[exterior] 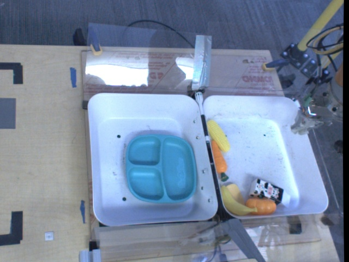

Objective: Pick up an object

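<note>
While a blue tray (161, 167) is seen in the left bin (103, 113), the corn (218, 135), carrot (219, 160), banana (234, 200), an orange piece (262, 206) and a black-and-white box (266, 191) are found in the right bin (272, 113).

The claw (303, 120) hangs at the right, its arm mostly out of frame.

Teal plate (161, 168), yellow corn (217, 135), yellow banana (233, 199), black-and-white spotted box (266, 191).
</note>
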`<state>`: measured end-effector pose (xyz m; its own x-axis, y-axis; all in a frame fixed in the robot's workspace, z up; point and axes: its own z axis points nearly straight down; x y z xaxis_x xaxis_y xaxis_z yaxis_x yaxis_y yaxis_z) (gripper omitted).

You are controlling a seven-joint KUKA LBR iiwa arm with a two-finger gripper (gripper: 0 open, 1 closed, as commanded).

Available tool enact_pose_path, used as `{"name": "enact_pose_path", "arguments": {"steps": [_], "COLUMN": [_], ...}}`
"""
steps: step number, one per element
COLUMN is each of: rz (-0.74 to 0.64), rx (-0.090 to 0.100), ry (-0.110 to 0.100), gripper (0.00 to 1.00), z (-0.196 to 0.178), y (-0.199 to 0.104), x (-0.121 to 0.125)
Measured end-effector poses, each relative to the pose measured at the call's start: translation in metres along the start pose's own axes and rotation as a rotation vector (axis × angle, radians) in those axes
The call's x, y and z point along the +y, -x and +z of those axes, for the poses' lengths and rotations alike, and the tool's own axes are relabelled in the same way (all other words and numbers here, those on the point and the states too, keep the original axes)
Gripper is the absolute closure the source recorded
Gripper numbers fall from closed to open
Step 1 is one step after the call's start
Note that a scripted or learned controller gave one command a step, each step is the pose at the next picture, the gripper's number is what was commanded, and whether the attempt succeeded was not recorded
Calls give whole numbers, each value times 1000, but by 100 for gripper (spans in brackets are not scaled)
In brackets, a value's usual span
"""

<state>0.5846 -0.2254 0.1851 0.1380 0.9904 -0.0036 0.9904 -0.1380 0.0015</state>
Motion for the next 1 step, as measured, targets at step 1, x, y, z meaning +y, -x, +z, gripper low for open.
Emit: {"name": "enact_pose_path", "arguments": {"steps": [1], "rz": [156], "rx": [2], "ry": [8], "gripper": [100], "z": [-95], "y": [-26], "x": [-53]}}
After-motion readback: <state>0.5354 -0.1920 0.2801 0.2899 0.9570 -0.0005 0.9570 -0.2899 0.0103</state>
